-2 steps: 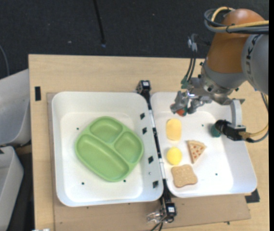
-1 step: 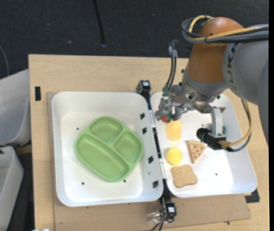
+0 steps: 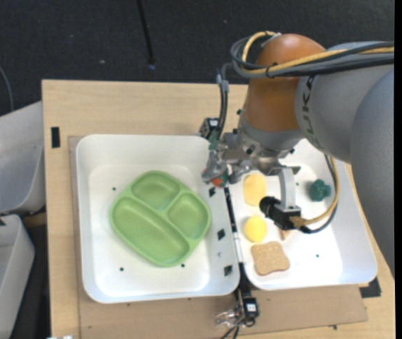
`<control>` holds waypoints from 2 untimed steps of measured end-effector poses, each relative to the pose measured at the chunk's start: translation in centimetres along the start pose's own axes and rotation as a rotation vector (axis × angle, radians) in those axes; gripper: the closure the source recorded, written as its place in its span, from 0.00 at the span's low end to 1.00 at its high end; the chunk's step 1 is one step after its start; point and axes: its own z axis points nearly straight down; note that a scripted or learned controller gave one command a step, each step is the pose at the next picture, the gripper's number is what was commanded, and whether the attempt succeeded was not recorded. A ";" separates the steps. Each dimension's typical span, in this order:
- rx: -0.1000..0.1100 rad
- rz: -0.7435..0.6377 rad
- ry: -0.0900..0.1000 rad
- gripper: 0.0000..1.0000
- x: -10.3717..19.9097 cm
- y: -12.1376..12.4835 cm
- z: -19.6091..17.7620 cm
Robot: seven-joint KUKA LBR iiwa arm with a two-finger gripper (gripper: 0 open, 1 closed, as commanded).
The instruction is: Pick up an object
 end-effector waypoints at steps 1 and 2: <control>0.000 -0.001 0.001 1.00 4.7 -2.0 -1.0; 0.000 0.004 -0.001 0.00 4.4 -2.0 -0.9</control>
